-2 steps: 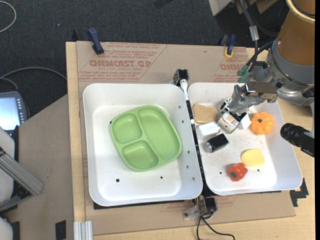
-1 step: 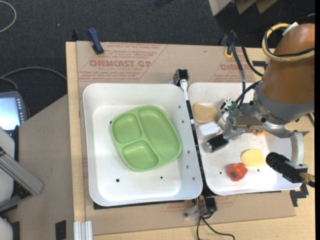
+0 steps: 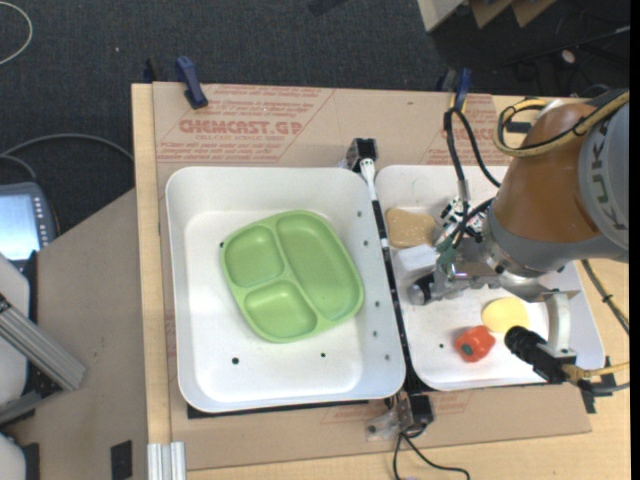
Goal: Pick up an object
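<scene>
My gripper (image 3: 430, 284) is low in the right bin (image 3: 440, 373), near its left wall, under the grey and orange arm. A tan, bread-like piece (image 3: 409, 226) lies just behind it, and a pale white block (image 3: 417, 258) sits right next to it. A yellow rounded piece (image 3: 503, 313) and a red one with a green tip (image 3: 476, 343) lie nearer the bin's front, to the right of the gripper. Nothing is seen held in the gripper, and the arm hides the bin's right half.
The left bin (image 3: 195, 268) holds a green divided plate (image 3: 291, 274) in its middle. A black-edged rim (image 3: 385, 268) separates the two bins. Blue clamps (image 3: 190, 80) stand at the bench's back edge.
</scene>
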### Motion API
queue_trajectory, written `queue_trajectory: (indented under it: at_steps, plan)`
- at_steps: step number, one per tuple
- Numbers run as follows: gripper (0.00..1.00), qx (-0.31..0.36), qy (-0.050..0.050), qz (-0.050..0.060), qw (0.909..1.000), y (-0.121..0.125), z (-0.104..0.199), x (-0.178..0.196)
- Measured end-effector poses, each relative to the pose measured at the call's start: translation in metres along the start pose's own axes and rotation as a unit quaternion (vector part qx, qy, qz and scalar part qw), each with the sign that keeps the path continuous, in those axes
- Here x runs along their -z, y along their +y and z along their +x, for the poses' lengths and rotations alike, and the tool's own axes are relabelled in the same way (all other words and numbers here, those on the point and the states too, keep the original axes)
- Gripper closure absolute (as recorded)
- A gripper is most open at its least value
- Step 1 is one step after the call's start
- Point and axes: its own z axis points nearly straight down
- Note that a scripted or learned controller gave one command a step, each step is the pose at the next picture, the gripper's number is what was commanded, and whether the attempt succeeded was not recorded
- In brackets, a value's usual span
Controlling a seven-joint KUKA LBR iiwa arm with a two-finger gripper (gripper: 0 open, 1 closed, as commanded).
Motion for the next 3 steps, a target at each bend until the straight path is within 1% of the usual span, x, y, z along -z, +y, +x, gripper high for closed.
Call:
queue_trajectory:
  at_steps: [1,2,3]
  plan:
    - [1.0,0.007,0.002,-0.011,0.9999,-0.007,0.071,0.125]
    - [1.0,0.006,0.001,-0.006,1.0,-0.015,0.14,0.135]
    - [0.0,0.002,0.0,-0.005,1.0,-0.014,0.135,0.134]
